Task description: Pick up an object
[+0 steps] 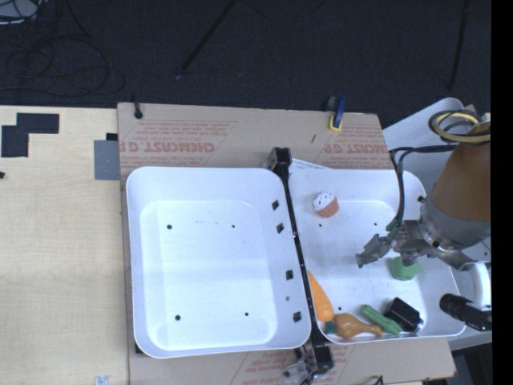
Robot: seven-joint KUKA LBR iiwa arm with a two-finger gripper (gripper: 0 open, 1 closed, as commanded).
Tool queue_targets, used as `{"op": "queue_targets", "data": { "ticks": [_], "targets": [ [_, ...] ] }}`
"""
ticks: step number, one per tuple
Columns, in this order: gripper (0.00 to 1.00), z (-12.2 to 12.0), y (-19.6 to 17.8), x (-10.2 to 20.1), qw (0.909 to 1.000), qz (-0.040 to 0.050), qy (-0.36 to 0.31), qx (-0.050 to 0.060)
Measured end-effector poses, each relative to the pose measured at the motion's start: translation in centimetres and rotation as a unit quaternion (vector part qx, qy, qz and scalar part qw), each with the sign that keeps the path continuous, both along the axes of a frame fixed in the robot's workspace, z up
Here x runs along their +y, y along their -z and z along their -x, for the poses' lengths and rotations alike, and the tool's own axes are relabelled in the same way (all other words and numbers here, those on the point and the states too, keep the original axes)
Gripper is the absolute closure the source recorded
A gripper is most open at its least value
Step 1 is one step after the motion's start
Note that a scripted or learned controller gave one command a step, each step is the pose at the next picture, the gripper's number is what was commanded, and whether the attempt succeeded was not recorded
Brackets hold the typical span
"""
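Fingers of the gripper (377,253) hung slightly spread, pinching nothing, in the right bin (353,215) beside a green object (404,269).

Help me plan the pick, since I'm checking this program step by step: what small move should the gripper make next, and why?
Probably a short drop straight down onto the green round object. The gripper sits low in the right bin, right by that piece, while the orange carrot, the black block and the small white and orange piece lie farther off.
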State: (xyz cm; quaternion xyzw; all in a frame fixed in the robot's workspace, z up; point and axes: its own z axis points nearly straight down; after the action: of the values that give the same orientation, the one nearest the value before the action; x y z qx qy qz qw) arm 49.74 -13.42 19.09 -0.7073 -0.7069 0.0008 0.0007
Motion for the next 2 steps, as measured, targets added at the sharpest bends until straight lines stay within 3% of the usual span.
{"op": "queue_targets", "data": {
  "ticks": [1, 2],
  "targets": [
    [0.0, -13.0, 3.2, 5.1, 1.0, -0.0002, -0.004, -0.004],
    [1.0, -12.4, 2.1, 4.7, 1.0, -0.0005, -0.001, 0.001]
  ]
}}
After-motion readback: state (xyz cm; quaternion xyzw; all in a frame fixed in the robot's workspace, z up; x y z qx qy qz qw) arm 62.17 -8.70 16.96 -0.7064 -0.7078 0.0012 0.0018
